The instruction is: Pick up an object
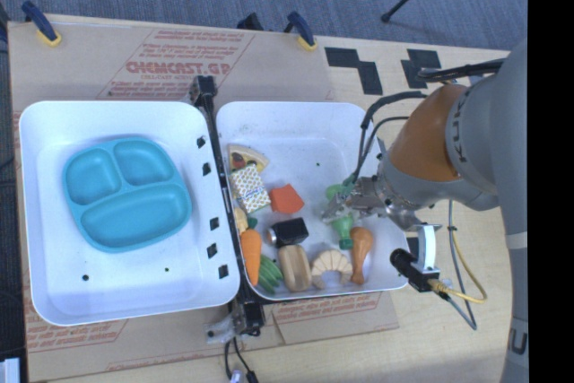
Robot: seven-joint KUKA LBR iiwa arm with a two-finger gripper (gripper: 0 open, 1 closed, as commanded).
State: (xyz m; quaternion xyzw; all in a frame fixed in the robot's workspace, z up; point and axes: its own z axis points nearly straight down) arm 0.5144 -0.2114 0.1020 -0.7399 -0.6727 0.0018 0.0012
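Two bins (36, 193); one blue tray (126, 193), one carrot (250, 254); hand (345, 204) (grip state unclear).

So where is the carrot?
The carrot lies in the right bin, near its front left corner, against the divider, just left of the bread.

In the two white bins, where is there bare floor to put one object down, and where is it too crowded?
In the right bin, the far strip is bare, between the back wall and the pizza slice. Its near half is crowded: carrot, orange block, croissant, drumstick, and the gripper. In the left bin, bare floor surrounds the blue tray, widest on the near side.
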